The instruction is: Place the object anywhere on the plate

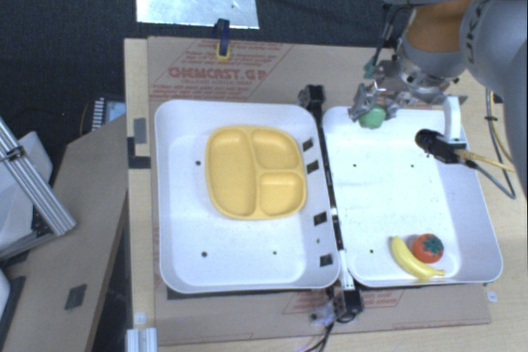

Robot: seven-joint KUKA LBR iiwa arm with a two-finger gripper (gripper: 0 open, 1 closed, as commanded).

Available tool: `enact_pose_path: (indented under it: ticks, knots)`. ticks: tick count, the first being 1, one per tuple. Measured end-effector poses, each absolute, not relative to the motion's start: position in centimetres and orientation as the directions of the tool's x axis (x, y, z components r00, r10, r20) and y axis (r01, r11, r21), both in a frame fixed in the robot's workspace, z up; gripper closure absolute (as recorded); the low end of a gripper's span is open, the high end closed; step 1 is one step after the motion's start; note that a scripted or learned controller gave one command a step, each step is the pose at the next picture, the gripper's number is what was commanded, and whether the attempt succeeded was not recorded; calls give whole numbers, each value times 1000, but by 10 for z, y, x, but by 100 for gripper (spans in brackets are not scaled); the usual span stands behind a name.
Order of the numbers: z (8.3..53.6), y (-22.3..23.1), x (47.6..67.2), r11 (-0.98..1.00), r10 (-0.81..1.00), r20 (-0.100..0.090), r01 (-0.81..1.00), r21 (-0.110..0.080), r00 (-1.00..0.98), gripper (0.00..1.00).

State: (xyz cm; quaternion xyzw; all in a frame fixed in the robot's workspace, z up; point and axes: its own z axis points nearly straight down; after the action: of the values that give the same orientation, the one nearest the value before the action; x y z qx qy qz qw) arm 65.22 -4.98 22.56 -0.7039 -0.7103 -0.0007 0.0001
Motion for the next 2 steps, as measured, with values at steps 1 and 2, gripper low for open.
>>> enact_pose_path:
  ticks: [1,2]
  knots:
    - [218,-2,652,10,1000,2,1000,1,-10,100]
    - [210,53,650,10,1000,2,1000,1,-10,100]
